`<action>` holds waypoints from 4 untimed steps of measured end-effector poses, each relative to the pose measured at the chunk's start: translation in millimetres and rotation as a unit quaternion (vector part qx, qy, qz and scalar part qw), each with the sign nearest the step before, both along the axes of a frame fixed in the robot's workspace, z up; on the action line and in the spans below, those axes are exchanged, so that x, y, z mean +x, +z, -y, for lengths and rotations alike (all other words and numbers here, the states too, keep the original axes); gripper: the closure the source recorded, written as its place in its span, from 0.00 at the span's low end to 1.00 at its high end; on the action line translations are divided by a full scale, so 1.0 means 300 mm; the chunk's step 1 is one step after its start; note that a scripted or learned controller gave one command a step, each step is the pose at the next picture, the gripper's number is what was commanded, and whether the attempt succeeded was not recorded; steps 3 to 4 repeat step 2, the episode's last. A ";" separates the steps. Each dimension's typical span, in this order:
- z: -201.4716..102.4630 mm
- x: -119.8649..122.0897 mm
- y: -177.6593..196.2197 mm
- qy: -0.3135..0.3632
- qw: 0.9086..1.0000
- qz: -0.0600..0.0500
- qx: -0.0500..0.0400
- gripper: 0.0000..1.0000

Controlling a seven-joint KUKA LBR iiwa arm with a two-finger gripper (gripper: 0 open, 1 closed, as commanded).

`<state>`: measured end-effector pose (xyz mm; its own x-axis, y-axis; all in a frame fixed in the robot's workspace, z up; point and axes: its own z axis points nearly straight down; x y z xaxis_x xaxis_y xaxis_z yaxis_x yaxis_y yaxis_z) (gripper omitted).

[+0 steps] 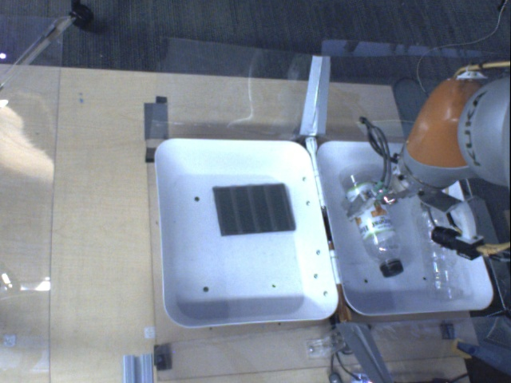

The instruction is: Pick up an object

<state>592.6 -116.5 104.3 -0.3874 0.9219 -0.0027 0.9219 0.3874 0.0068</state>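
A clear plastic bottle [374, 226] with a white label and a black cap lies in the right bin [351, 294], cap toward the front. A second clear object [441, 270] lies near that bin's right wall. A dark grey ribbed rectangular pad [254, 209] lies flat in the left bin [184, 278]. My gripper [391, 191] hangs from the grey and orange arm [447, 130] over the right bin, right at the bottle's far end. The wrist and cables hide whether it touches the bottle.
A raised metal divider [314, 106] runs back from between the two bins. The arm's body covers the right bin's far right part. A black bracket piece [453, 242] juts out under the arm. Wooden bench surface [80, 214] lies to the left.
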 end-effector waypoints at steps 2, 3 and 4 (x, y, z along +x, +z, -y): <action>-0.217 0.190 0.274 0.012 1.000 0.000 0.000 1.00; -0.217 0.190 0.274 0.012 1.000 0.000 0.000 1.00; -0.217 0.190 0.274 0.012 1.000 0.000 0.000 1.00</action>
